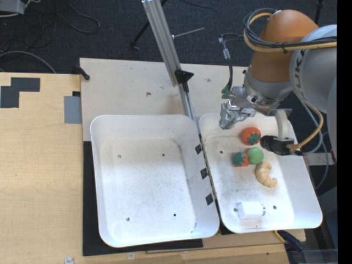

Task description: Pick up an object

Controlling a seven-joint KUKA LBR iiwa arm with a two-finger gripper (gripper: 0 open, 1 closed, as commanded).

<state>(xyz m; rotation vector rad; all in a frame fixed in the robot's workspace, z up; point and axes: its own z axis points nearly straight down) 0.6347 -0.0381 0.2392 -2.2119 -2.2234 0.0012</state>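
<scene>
On the left of the tabletop [126, 87] sits the wide left bin [110, 147], its white floor speckled with small dark marks. A slanted aluminium rail [165, 43] rises over the seam between the two bins. The right bin [297, 202] holds the objects: a white block [250, 209] near its front edge, a small red-and-green toy [240, 159] touching a green ball [255, 155], a tan croissant-shaped piece [266, 175] just below them, and a tomato-like red toy [251, 136] further back. The arm enters from the right, its orange band [283, 43] above the wrist, which bends down toward the bin's far-left corner. The claw [228, 120] hovers there, left of the tomato and apart from it; nothing sits between its fingers, and I cannot tell whether they are spread or together.
</scene>
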